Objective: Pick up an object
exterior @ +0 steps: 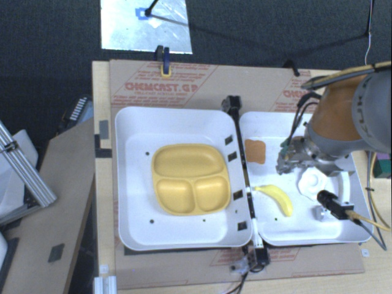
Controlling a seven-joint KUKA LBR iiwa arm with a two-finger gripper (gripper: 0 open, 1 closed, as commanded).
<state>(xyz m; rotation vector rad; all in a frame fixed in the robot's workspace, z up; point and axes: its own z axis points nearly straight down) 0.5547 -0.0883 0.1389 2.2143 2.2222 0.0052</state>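
Yellow tray [187,179]: it is lying flat in the left bin [131,164], well to the left of the hand.
Brown square [255,152]: it is resting near the hand, on its left.
Banana [277,198]: it is lying below-left of the hand, with free floor around it, away from the walls.
Hand [288,162]: it is hanging low over the right bin [269,122]; I cannot tell its opening, and nothing is showing in it.
White round object [310,181]: it is sitting just right of the hand, partly under the arm.
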